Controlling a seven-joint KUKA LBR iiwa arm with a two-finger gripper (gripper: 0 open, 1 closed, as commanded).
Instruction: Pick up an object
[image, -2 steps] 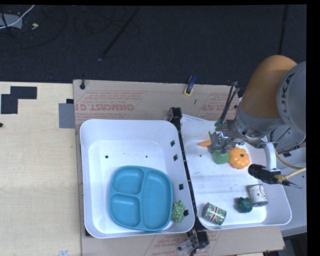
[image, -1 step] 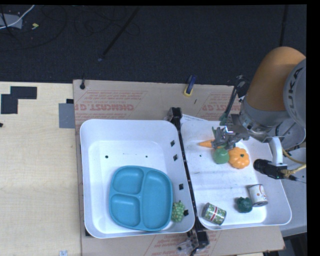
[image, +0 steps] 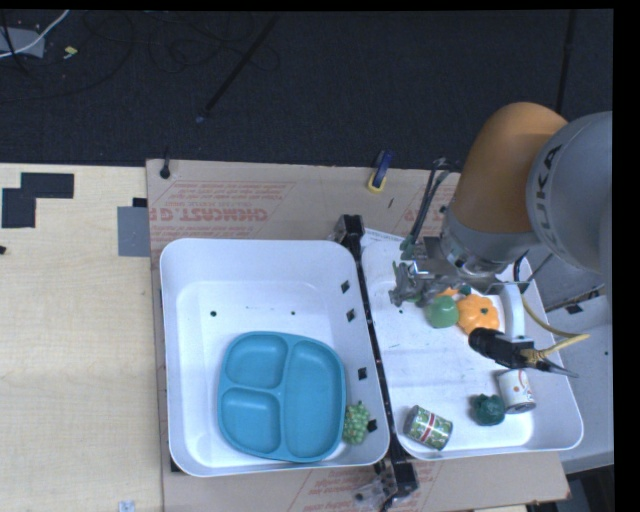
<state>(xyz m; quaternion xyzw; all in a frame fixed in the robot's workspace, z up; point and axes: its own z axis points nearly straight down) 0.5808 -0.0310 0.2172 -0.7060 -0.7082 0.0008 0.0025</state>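
Pincer low in the right bin, beside the green piece.
The pincer (image: 408, 285) hung just left of a small green object (image: 441, 313); whether it was released or clenched could not be told. Best to centre over 1 object, clear of the orange one (image: 478, 314).

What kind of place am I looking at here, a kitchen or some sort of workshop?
Most likely a robotics lab. A grey and orange robot arm reaches over two white bins, which hold toy food and a blue divided plate, and cables trail behind the bench.
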